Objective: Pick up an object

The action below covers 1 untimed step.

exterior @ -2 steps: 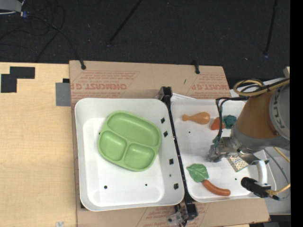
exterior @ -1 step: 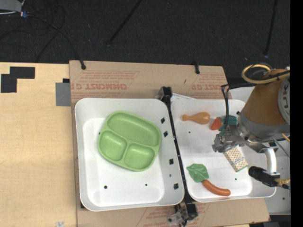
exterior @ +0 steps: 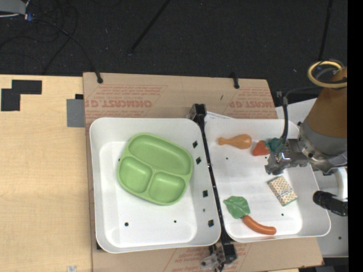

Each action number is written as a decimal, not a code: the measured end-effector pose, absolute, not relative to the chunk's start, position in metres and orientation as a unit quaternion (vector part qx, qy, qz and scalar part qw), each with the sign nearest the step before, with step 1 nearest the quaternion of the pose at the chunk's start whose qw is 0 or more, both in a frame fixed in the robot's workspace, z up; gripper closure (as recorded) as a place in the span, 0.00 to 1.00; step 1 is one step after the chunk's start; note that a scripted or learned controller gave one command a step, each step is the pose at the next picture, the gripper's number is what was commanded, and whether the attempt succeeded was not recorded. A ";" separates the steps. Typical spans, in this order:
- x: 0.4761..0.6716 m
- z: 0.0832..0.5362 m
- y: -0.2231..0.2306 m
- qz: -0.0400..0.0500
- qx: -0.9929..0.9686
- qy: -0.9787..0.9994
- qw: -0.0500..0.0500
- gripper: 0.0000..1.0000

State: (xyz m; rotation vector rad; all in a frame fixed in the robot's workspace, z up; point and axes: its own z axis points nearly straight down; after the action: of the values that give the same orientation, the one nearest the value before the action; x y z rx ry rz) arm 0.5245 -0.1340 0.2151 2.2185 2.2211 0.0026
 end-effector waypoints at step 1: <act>0.525 0.258 -0.135 0.001 0.706 0.708 0.001 1.00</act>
State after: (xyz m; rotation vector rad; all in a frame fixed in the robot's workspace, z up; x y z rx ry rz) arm 0.5254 -0.1348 0.2580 2.2180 2.2218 0.0021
